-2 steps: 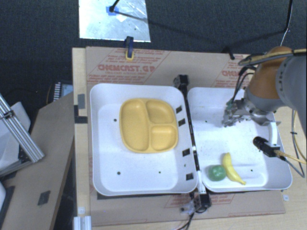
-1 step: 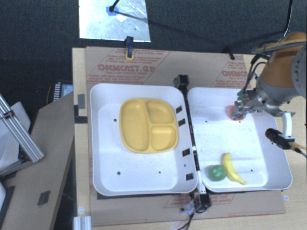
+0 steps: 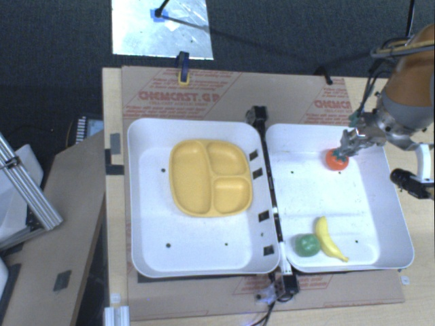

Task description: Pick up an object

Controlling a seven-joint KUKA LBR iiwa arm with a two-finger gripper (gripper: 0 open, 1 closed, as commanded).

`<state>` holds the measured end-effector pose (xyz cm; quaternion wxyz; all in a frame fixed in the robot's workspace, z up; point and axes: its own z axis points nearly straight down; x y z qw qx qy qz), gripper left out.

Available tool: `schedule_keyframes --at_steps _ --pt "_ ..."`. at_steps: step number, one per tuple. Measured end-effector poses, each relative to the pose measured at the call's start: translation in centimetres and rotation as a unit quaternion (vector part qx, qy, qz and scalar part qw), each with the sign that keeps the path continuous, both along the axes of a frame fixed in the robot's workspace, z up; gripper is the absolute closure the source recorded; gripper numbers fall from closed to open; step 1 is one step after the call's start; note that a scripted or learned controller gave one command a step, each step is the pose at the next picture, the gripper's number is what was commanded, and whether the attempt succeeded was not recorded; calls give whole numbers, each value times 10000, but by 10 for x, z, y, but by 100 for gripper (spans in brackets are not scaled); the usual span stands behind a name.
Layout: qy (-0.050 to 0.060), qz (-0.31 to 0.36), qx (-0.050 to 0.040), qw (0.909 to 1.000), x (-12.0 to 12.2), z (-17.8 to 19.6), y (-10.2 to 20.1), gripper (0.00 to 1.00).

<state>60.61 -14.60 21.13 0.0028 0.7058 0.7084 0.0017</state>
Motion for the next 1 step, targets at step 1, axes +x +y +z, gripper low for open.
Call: schedule_keyframes --at_steps 1 --pt "27 24 14 10000 -19 2 47 100"
